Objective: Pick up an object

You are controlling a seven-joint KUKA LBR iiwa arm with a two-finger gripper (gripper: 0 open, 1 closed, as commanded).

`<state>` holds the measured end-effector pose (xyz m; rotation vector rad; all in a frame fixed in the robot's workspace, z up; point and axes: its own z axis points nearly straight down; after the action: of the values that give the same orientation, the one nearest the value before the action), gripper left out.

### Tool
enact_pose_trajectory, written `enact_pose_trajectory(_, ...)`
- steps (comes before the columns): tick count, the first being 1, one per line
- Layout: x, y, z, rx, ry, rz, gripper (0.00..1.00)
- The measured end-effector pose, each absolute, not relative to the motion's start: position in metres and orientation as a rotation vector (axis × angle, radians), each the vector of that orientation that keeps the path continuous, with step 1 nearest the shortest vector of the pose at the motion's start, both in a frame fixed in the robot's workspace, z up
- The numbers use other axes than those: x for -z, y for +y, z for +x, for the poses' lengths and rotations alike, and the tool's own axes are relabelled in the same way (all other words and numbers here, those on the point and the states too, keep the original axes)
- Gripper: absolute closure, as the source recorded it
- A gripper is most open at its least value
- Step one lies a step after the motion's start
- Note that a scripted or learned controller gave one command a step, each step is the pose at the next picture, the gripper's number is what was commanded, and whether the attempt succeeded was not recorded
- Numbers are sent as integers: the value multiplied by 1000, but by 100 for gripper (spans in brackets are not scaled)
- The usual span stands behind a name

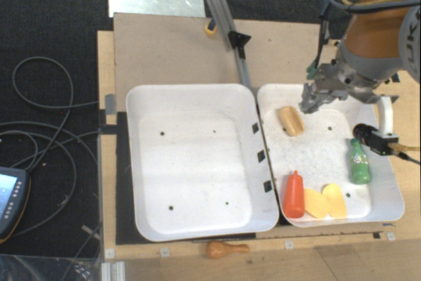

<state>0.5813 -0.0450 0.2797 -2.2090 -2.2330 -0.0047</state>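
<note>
- Hanging over the far part of the right bin, the pincer sits just beyond and to the right of a tan bread roll; nothing shows between its tips, and whether it stands apart or together I cannot tell from this slanted view.
- That bread roll lies alone toward the far left of the right bin, apart from the other things, and looks the likeliest target given how near the pincer is.
- Judging by its look, the roll is a light toy piece, probably plastic or foam, fairly smooth and rounded, so it may squirt out sideways; a hold across its short width at the middle seems safest.
- Counted in the right bin: one bread roll, one red bottle at the near left, two yellow pieces lying side by side and touching just to its right, and one green bottle near the right wall.
- One black attachment from the arm reaches just above the green bottle.
- Left bin: one, with nothing in it to count.
- On the counter, just outside the near edge of the bins, lies one small brown pear-shaped thing.
</note>
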Motion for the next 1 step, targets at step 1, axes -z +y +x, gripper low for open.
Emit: enact_pose_trajectory(1,-262,4,585,2,-2231,-2209,100)
